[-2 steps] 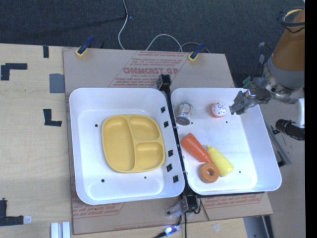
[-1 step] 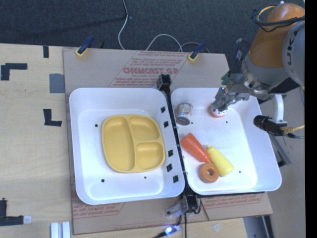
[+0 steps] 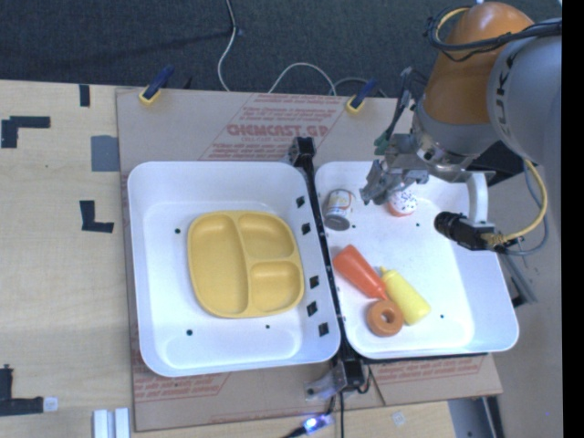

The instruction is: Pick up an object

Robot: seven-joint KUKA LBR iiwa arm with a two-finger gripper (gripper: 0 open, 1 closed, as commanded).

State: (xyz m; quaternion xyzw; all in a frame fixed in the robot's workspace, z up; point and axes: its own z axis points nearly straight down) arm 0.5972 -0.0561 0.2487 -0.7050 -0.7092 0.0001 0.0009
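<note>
My gripper (image 3: pixel 388 182) hangs over the back of the right bin (image 3: pixel 474 336). Just below and right of its fingertips lies a small red and white object (image 3: pixel 402 204), partly hidden by the gripper. A small tin can (image 3: pixel 338 208) lies to the gripper's left by the bin divider. Toward the front of the same bin sit an orange carrot (image 3: pixel 358 273), a yellow bottle-shaped toy (image 3: pixel 405 297) and an orange ring (image 3: pixel 385 318). Nothing shows between the fingers.
A yellow divided plate (image 3: pixel 245 263) lies in the left bin (image 3: pixel 155 336). Both bins rest on a cardboard sheet (image 3: pixel 265 126) held by clamps at the back. A cable loops behind the bins. The arm's body (image 3: pixel 484 71) fills the upper right.
</note>
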